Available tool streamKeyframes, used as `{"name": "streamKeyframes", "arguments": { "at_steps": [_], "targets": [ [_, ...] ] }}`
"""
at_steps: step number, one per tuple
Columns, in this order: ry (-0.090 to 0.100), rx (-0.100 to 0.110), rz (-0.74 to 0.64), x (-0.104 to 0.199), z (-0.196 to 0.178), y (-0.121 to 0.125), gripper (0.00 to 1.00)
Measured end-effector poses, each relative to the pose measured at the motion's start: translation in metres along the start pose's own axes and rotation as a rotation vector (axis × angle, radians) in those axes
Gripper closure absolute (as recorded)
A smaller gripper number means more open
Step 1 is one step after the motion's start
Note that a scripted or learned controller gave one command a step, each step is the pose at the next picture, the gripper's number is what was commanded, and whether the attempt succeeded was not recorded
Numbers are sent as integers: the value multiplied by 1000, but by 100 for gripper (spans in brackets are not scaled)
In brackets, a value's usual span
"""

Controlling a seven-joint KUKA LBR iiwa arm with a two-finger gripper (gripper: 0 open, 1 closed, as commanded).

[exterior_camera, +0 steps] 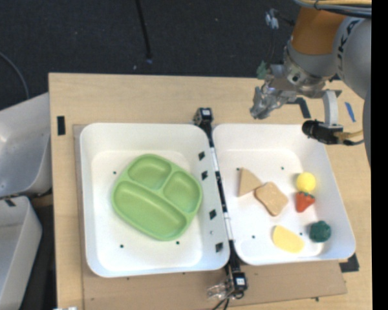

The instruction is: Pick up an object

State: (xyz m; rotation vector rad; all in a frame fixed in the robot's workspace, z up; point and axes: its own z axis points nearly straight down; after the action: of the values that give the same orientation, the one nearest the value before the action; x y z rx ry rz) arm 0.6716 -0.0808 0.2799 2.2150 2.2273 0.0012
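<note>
The right bin (258, 144) holds several small play-food pieces: a tan wedge (247, 181), a brown bread slice (271, 198), a yellow ball (305, 182), a red strawberry-like piece (303, 202), a dark green lump (320, 231) and a yellow slab (288, 239). My gripper (264, 106) hangs above the far edge of the right bin, over the wooden bench top, well apart from all the pieces. Nothing shows between its fingers.
The left bin (97, 141) holds a green divided plate (156, 196). A black clamp (203, 116) sits at the far end of the ridge between the bins. A white container (13, 154) stands off the bench at the left.
</note>
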Motion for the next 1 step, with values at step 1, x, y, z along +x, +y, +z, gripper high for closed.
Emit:
{"name": "streamKeyframes", "arguments": {
  "at_steps": [1],
  "targets": [
    [-1, 2, 1, 51, 21, -10, 100]
  ]
}}
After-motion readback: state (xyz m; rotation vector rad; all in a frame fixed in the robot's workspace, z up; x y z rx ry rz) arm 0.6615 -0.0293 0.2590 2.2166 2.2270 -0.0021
